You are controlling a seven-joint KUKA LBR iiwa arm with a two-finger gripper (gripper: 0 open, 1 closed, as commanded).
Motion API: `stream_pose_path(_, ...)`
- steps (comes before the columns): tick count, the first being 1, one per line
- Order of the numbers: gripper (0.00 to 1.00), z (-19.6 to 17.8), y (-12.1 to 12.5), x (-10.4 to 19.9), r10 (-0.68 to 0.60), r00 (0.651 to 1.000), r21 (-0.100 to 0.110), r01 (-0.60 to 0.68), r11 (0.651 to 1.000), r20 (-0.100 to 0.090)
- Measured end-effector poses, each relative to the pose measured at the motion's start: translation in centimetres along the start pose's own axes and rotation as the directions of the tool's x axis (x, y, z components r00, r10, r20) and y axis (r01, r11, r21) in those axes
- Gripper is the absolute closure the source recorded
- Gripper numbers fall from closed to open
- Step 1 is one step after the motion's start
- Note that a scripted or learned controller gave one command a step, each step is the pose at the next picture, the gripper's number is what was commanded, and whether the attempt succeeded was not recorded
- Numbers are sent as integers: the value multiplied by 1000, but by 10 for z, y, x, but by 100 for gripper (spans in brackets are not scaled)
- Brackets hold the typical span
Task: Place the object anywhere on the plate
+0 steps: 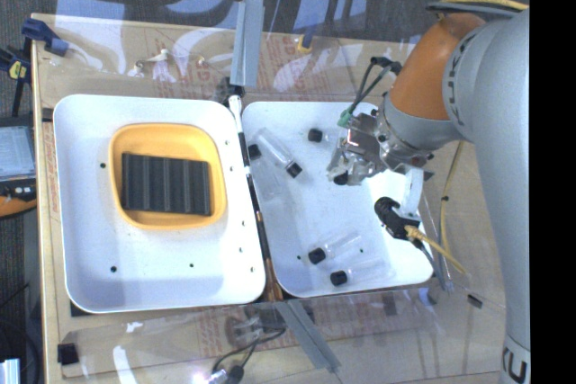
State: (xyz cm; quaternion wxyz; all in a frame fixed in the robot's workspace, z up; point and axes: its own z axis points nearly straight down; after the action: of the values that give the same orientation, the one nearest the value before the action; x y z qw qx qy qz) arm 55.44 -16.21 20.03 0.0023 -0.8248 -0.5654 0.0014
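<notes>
The gripper is hovering at three o'clock over the right bin, grip state unclear; the yellow plate at nine o'clock is awaiting an object

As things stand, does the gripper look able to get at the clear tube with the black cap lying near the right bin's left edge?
Probably yes. The clear tube with the black cap lies flat on the open floor of the right white bin, apart from other items. The gripper hangs over the same bin, nothing between them.
</notes>
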Motion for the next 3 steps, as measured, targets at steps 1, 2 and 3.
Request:
stream_pose_path(1,100,-10,13,25,-31,1000,-3,31,1000,-1)
stream_pose_path(2,100,-37,11,73,-270,963,-3,270,963,2)
stream_pose_path(3,100,-1,-4,130,-388,922,1,388,922,2)
